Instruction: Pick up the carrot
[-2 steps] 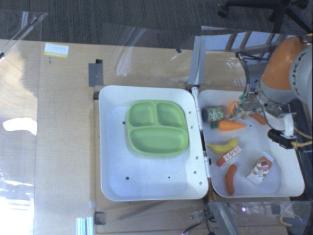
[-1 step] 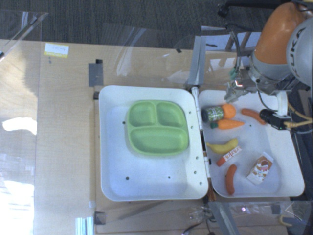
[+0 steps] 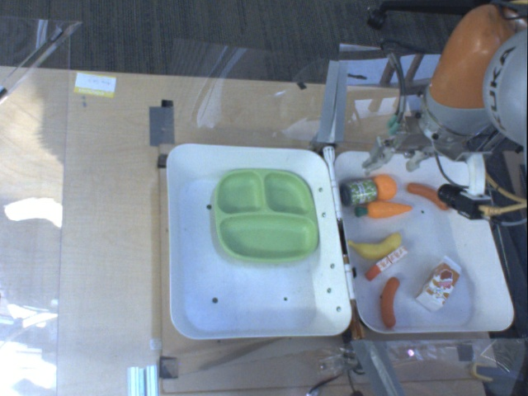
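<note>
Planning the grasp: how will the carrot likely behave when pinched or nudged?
The carrot looks like smooth, rigid toy plastic, so probably stiff and light. Its tapered round body may roll or slip. A can sits close beside it and could get bumped.

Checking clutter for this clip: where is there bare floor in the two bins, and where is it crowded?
Left bin: bare floor all around the green tray, widest below it. Right bin: bare between the banana and carton, and along the right wall. Crowded at its top left, where the carrot, can and end effector cluster.

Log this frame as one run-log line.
gripper: above right bin's far edge, fingers unclear | carrot: lying in bin beside can, not held | tray: left bin
</note>
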You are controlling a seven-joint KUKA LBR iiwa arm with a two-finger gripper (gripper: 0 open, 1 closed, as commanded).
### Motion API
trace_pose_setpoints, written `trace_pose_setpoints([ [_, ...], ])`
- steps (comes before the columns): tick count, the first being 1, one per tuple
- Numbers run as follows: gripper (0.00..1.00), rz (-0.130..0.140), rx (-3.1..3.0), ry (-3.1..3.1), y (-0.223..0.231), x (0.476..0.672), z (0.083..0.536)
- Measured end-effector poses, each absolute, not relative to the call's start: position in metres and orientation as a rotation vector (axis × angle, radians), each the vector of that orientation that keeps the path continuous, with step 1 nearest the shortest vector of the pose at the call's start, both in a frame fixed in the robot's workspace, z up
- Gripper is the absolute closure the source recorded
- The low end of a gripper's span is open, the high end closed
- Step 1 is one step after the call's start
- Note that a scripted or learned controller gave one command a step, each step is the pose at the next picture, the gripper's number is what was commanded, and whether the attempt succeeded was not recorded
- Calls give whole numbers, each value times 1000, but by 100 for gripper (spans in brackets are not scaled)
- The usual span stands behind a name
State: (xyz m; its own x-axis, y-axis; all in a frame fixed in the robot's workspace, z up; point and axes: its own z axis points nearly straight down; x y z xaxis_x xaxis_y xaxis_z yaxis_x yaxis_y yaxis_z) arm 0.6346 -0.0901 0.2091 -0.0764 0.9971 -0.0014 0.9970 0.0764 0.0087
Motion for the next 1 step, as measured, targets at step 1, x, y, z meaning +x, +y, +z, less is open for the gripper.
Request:
trace_pose_setpoints([
  [1, 0, 2, 2082, 2348, -96, 668, 128],
])
